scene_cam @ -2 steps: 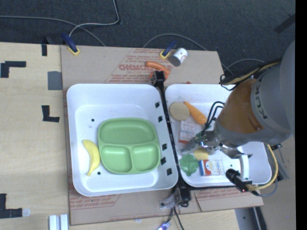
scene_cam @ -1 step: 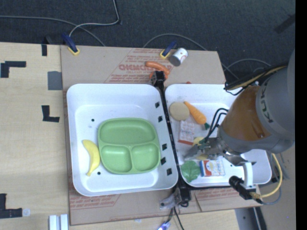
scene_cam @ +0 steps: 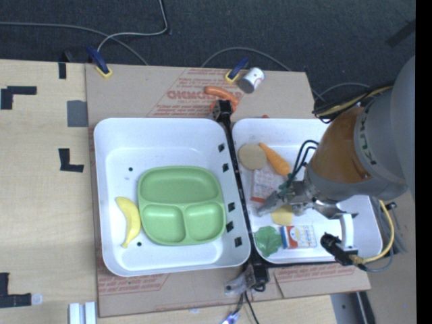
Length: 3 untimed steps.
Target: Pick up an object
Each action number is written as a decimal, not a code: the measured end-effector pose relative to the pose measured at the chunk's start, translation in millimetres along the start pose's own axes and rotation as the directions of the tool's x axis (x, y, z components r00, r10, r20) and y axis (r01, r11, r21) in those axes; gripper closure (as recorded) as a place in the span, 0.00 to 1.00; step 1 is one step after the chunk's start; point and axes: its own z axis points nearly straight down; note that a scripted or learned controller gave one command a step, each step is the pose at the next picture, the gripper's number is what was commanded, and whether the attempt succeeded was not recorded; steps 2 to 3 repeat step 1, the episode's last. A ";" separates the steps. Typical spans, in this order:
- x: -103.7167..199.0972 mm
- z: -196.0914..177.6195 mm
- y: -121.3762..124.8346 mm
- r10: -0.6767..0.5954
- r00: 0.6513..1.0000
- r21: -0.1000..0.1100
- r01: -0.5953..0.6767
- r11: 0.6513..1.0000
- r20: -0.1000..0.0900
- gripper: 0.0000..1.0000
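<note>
Camera view, right bin (scene_cam: pixel 378 238): we log the gripper (scene_cam: pixel 275 204) low among the items, reaching in from the right; whether it is open, closed or gripping anything we cannot tell. A yellow block (scene_cam: pixel 283 217) lies just under its tip, seemingly touching. A paper packet (scene_cam: pixel 262 182) sits just up-left of it, a carrot (scene_cam: pixel 275 158) and a tan disc (scene_cam: pixel 252 156) beyond. A green leafy piece (scene_cam: pixel 267 240) and a printed card (scene_cam: pixel 298 235) lie below.

Left bin (scene_cam: pixel 108 154): we list a green divided plate (scene_cam: pixel 181 204), with a banana (scene_cam: pixel 129 220) just left of it.
</note>
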 end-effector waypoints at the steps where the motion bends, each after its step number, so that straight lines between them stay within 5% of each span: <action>1: -1.3 -9.8 -0.1 0.001 1.000 0.000 -0.001 1.000 0.002 1.00; 3: -1.3 -9.8 -0.1 0.001 1.000 0.000 -0.001 1.000 0.002 1.00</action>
